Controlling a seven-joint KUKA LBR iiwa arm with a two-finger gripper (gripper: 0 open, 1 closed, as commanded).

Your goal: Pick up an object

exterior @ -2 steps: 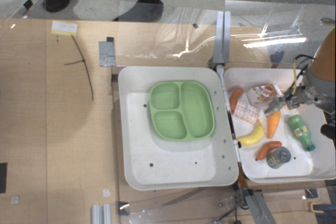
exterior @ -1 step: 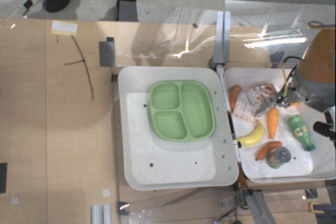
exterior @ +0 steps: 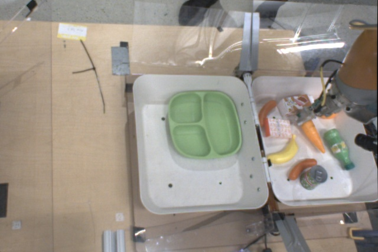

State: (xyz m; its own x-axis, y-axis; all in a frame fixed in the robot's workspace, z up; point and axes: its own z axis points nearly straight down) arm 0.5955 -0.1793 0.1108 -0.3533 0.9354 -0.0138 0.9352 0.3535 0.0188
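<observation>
While a green tray (exterior: pixel 205 124) lies in the left bin (exterior: pixel 147 186), the toys crowd the right bin (exterior: pixel 348 189): a sausage (exterior: pixel 267 109), a packet (exterior: pixel 277 125), a banana (exterior: pixel 283 152), a can (exterior: pixel 313 176), a carrot (exterior: pixel 312 135) and a bottle (exterior: pixel 338 149). The pincer (exterior: pixel 322 106) hangs low over the carrot's top end, how wide it stands impossible to tell, nothing visibly held. The approach appears underway; next likely comes a descent onto one toy, clear of neighbours.
</observation>
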